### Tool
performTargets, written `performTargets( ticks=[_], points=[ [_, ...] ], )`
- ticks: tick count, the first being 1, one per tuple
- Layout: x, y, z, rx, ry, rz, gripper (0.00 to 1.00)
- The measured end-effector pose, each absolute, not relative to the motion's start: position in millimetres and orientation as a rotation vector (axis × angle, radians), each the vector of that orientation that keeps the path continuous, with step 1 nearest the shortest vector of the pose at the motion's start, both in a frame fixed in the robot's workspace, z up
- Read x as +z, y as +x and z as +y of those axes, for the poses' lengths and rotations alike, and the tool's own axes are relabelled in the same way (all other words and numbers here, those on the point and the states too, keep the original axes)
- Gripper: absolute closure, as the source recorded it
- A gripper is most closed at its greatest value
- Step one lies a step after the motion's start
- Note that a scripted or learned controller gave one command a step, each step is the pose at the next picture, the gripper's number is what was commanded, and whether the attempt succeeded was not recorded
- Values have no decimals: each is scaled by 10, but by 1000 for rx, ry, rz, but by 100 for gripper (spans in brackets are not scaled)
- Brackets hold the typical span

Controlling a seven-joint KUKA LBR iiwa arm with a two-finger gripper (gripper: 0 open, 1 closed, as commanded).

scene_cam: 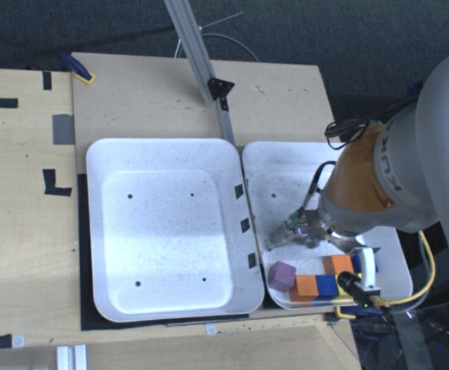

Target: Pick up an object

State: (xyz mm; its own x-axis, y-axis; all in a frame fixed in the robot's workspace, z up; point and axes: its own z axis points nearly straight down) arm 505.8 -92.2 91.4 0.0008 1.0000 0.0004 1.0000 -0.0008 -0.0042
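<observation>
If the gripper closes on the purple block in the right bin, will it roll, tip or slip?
The purple block looks flat-faced and boxy, so it probably won't roll. It seems rigid, likely light for its size. It sits near the bin wall with an orange block beside it, so a push may jam it rather than slide it. The gripper is above it in the view.

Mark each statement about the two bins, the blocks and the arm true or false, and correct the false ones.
1. The purple block lies in the right bin. True.
2. The blue block lies in the left bin. False: it lies in the right bin, beside an orange block.
3. The pincer is over the right bin. True.
4. All the blocks lie at the right bin's far edge. False: they lie near its front edge.
</observation>
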Motion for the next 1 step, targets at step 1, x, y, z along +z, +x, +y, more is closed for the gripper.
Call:
performTargets(
  ticks=[1],
  points=[
    [1955, 4833, -819, -5, -2222, -2226, 0]
  ],
)
